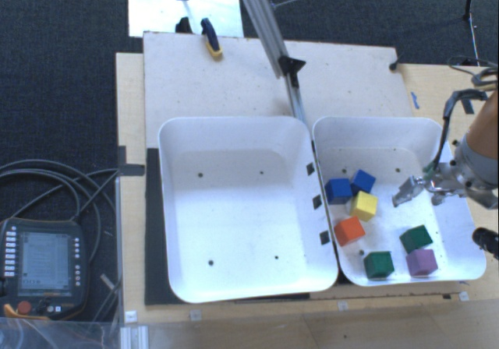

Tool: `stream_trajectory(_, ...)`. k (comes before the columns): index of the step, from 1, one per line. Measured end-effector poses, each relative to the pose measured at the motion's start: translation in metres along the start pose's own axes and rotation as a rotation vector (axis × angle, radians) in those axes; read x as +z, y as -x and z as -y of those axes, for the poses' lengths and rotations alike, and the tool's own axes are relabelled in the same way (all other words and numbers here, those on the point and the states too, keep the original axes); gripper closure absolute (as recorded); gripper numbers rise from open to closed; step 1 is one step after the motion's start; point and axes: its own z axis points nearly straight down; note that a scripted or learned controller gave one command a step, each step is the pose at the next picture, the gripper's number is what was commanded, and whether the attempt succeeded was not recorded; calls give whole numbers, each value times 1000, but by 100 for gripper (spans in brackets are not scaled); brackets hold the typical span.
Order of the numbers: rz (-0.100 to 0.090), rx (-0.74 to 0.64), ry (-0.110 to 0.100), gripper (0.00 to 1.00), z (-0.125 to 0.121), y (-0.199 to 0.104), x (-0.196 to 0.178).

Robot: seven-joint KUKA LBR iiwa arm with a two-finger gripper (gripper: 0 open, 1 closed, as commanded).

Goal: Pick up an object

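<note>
I see the claw [411,189] above the right bin [390,133], right of the yellow cube [363,205]. I cannot tell its state.

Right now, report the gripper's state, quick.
Gripper: above the right bin, with no block between its fingers; open or shut cannot be told.

Both white bins [234,153] look like smooth, faintly glossy plastic — the coloured cubes [364,205] matt, the bench [343,79] pale speckled board, the floor carpet [62,44] dark and rough.
</note>
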Motion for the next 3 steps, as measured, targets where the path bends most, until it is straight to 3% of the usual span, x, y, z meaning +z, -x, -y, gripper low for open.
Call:
stream_trajectory(1, 0, 0, 0, 0, 0, 0, 52)
stream_trajectory(2, 2, -2, 7, 100, -2, 1, 38)
stream_trajectory(3, 3, -4, 10, 100, -3, -9, -17)
